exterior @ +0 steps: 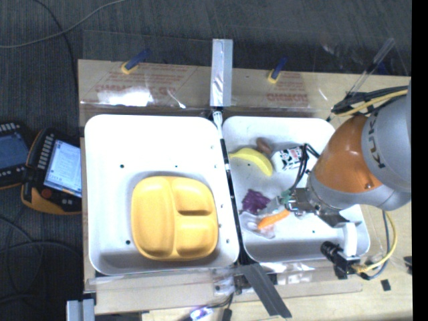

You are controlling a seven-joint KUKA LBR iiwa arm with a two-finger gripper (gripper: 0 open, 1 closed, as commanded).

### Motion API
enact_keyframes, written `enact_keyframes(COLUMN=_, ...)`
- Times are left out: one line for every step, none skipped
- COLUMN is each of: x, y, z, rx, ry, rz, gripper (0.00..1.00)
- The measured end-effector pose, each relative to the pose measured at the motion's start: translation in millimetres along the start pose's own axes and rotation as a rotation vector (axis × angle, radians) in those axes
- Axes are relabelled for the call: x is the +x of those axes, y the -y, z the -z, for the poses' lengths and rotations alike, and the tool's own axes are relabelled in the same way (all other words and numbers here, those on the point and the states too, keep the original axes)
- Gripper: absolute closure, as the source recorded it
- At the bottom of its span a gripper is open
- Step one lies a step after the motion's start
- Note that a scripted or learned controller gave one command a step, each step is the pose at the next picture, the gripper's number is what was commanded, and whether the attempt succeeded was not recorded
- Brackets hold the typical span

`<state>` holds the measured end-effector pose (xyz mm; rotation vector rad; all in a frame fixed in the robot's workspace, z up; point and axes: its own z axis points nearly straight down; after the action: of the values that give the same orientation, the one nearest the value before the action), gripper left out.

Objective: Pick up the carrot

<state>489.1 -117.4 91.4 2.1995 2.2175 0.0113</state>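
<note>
Robot hand (294,204) low in right bin (294,246), grip state can't be told. Orange carrot (273,220) lies just beside it, touching purple item (254,200). Banana (252,160) near. Risk: crowded spot, hand may nudge carrot away or catch the purple item instead.

Single fixed overhead camera, slanted down, both bins (160,129) framed.
</note>
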Motion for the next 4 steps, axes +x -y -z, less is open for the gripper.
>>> enact_keyframes(x=55.6, y=4.2, z=89.6, rx=0.027, ry=-0.007, rz=-0.075, gripper=0.00)
enact_keyframes(x=12.1, y=1.3, z=0.0, rx=0.007, ry=-0.007, rz=0.004, gripper=0.00)
enact_keyframes(x=-15.2, y=-46.9, z=-2.1, rx=0.008, ry=-0.012, rz=0.174, gripper=0.00)
enact_keyframes(x=-14.5, y=-48.1, z=6.6, rx=0.008, ry=-0.014, rz=0.173, gripper=1.00)
